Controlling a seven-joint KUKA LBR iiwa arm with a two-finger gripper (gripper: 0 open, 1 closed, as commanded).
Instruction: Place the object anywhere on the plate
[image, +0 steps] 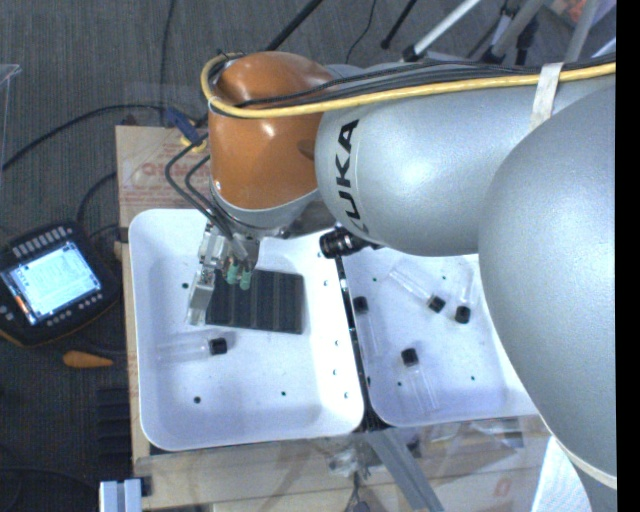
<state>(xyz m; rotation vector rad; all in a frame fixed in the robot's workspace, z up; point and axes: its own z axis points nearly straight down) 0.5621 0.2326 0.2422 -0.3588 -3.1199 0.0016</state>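
Observation:
A flat black rectangular plate (268, 303) lies in the middle of the left white bin (150, 400). A clear vial with a black cap (196, 348) lies on the bin floor just in front of the plate's left corner. My gripper (220, 288) hangs below the orange wrist band over the plate's left edge. One grey finger (201, 298) reaches down beside the plate, and the other, green-tipped finger (238, 274) stands over the plate's rear left part. The fingers are apart and I see nothing between them.
The right bin (500, 405) holds several clear vials with black caps, such as one (418, 288) near its back. The big grey arm covers that bin's right side. A teach pendant (52, 283) lies left of the bench.

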